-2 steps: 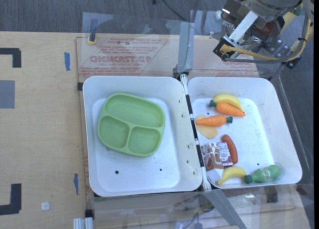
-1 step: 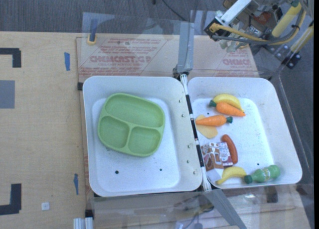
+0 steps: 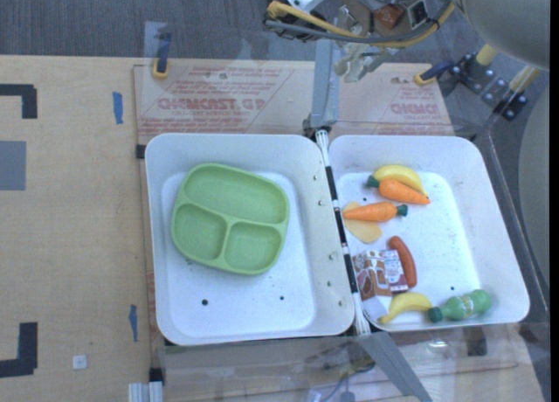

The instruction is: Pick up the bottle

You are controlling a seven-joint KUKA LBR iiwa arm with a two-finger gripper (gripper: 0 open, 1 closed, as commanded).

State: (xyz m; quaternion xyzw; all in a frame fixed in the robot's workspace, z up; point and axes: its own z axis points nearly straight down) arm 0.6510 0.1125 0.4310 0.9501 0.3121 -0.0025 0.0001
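Observation:
The bottle (image 3: 461, 306) is small and green with a yellow label. It lies on its side in the near right corner of the right bin (image 3: 489, 217), next to a yellow banana (image 3: 408, 305). My gripper (image 3: 356, 63) hangs high at the top of the view, beyond the far edge of the bins and over the cardboard sheet. It is far from the bottle, with cables and wrist parts crowding around it.
The right bin also holds two orange carrots (image 3: 403, 190) (image 3: 376, 211), a second banana (image 3: 397, 174), a red sausage (image 3: 403, 260), a printed packet (image 3: 380, 273) and a pale yellow slice (image 3: 367, 232). A green divided plate (image 3: 230, 217) lies in the left bin (image 3: 175, 304).

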